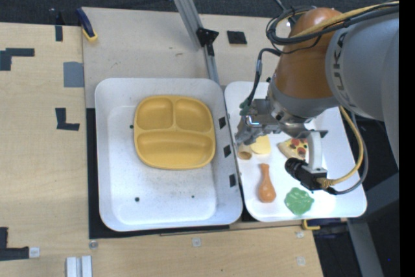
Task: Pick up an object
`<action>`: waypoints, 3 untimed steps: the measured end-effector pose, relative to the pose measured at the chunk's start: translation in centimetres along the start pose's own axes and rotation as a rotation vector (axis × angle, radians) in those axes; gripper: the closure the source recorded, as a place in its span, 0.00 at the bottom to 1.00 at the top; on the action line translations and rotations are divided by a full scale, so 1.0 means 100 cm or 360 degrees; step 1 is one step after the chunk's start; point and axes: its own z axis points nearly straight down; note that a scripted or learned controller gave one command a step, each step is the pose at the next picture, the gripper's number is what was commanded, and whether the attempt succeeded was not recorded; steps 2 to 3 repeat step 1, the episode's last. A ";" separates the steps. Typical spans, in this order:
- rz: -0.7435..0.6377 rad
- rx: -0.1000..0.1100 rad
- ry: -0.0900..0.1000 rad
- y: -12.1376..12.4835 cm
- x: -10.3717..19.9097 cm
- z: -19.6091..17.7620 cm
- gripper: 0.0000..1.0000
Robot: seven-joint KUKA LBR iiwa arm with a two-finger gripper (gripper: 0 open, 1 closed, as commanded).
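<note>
From my seat, the arm (337, 68) hides the right bin's (343, 201) far part, runs off the right edge, and the gripper (249, 133) blurs against the clutter.

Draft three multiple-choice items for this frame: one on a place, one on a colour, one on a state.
1. Where does the divided tray lie?
A. left bin
B. right bin
C. bare bench

2. What colour is the lumpy item at the right bin's near edge?
A. red
B. green
C. blue

3. How is the gripper placed?
A. over the left bin
B. low in the right bin, beside a pale yellow piece
C. outside both bins

Answers: 1 A, the yellow tray sits inside the left bin; 2 B, it is plainly green; 3 B, the arm reaches down among the right bin's items.
</note>
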 end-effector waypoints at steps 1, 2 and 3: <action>0.0001 0.0001 -0.0002 -0.009 0.043 0.011 1.00; 0.0001 0.0001 -0.0002 -0.009 0.043 0.011 1.00; 0.0001 0.0001 -0.0002 -0.009 0.043 0.011 1.00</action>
